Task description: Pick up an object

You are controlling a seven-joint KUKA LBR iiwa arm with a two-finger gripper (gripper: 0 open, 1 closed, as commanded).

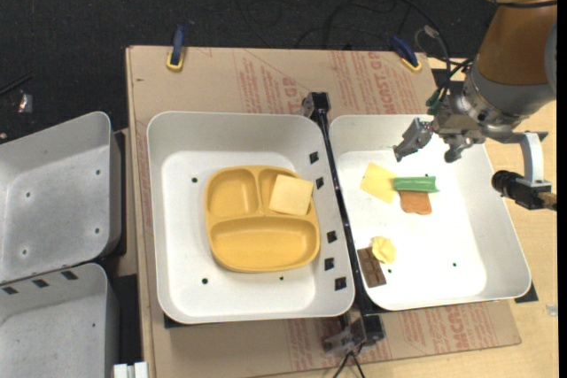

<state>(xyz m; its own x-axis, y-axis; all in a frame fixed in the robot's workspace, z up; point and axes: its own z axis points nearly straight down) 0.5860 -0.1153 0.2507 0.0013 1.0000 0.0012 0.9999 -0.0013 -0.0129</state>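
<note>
The hand (434,142) is held spread and empty above the right bin (496,279); descent onto the green piece (415,184) is needed next.

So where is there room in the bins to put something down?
Bare floor lies in the right bin beyond the green stick, and in the left bin around the yellow tray. It is crowded by the divider: cheese, brown bits.

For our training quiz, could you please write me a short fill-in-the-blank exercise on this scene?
1. The yellow tray lies in the ____ bin.
2. The pale slice rests on the ____.
3. The green stick lies in the ____ bin.
4. The gripper hangs over the right bin with its fingers ____.

Missing words: left; tray; right; open
</note>
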